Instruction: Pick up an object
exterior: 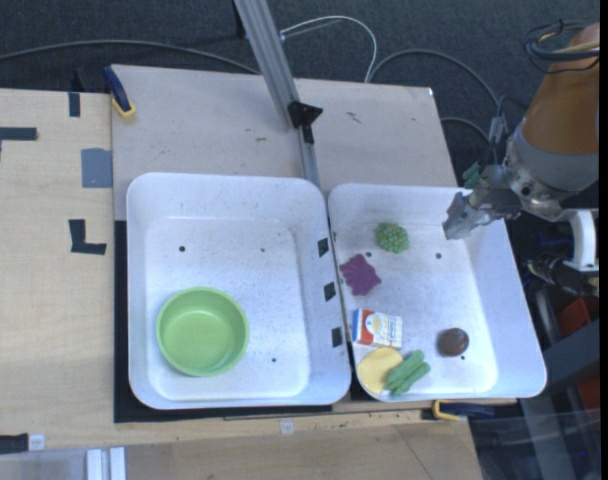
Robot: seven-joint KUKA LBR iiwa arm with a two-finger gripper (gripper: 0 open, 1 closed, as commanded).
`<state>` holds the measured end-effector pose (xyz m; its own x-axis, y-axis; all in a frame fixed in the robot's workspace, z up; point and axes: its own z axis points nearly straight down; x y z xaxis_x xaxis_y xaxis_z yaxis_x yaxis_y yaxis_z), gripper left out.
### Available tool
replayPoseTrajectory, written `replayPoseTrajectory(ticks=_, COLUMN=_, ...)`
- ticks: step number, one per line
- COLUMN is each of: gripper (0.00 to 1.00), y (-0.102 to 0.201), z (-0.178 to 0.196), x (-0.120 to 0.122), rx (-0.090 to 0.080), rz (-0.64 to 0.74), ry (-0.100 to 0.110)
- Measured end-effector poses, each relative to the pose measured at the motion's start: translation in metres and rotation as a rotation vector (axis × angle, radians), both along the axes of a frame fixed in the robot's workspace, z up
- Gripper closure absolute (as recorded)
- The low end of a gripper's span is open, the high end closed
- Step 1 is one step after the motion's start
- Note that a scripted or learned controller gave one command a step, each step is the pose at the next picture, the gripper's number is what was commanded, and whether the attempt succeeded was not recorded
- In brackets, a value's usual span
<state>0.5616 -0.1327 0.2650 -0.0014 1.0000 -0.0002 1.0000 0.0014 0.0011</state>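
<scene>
Gripper hangs over the right bin's two-o'clock rim; finger state cannot be determined. Green broccoli piece lies nearby at nine o'clock.

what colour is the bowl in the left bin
Light green; the bowl shows plainly in the camera view, near the left bin's front corner.

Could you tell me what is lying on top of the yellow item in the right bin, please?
A green pod-shaped toy lies across the right part of the yellow item. What the pod covers of the yellow item cannot be seen.
</scene>
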Motion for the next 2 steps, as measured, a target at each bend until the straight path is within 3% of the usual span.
replayPoseTrajectory(ticks=2, gripper=1.0, y=0.093, z=-0.024, x=0.027, rx=0.0, rz=0.005, ry=0.004)
